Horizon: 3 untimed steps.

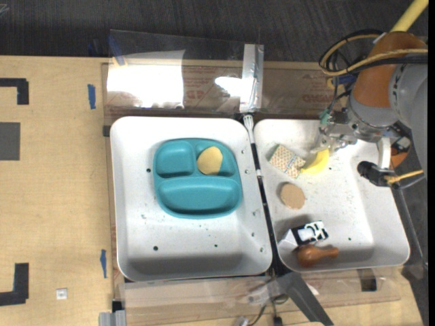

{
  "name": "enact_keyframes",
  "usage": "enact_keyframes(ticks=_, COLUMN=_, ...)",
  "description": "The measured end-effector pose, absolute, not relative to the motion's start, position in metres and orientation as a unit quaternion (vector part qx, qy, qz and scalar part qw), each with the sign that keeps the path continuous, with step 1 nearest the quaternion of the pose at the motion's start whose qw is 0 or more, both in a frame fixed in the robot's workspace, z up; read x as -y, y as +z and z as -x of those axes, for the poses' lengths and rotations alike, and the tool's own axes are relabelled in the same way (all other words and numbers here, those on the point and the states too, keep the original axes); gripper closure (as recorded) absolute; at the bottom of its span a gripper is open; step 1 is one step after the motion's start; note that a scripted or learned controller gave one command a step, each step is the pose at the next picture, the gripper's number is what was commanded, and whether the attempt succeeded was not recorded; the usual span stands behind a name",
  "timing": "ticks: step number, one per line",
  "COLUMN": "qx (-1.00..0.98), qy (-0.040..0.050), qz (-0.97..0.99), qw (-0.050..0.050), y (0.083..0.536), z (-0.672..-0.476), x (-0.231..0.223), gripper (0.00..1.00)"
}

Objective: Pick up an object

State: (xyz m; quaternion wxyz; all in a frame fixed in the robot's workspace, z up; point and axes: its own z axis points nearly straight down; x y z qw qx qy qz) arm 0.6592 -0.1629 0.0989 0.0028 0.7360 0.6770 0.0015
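Claw (331, 140) low in the far part of the right bin (353, 206), close to its back wall. Open or closed: cannot tell from this angle. Arm (377, 90), orange band showing, just behind and right of claw.

Yellow piece (316, 161) directly in front of claw, slightly left, lying tilted on the bin floor. Upper end right at the claw tip; contact or not, cannot tell. Not seen lifted.

Checkered patterned piece (285, 160) left of claw, just beside the yellow piece, touching or nearly so.

Tan round disc (292, 195) further forward and left of claw, flat on the floor, apart from the two above.

Black-and-white item (310, 233) well forward of claw, near the front wall. Brown rounded item (317, 253) just in front of that, against the front edge.

Left bin (126, 182) well to the left of claw. Teal divided plate (197, 197) inside it. Yellowish round item (210, 160) in the plate's small far compartment nearest the claw.
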Motion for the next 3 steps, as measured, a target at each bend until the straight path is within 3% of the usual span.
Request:
enact_keyframes(ticks=1, qx=-0.630, qy=0.0010, qz=-0.776, qw=0.001, y=0.158, z=-0.628, x=0.152, gripper=1.00)
enact_keyframes(ticks=2, qx=-0.631, qy=0.0009, qz=-0.776, qw=0.000, y=0.168, z=-0.628, x=0.152, gripper=1.00)
enact_keyframes(ticks=3, qx=-0.628, qy=0.0009, qz=-0.778, qw=0.000, y=0.196, z=-0.585, x=0.127, gripper=1.00)
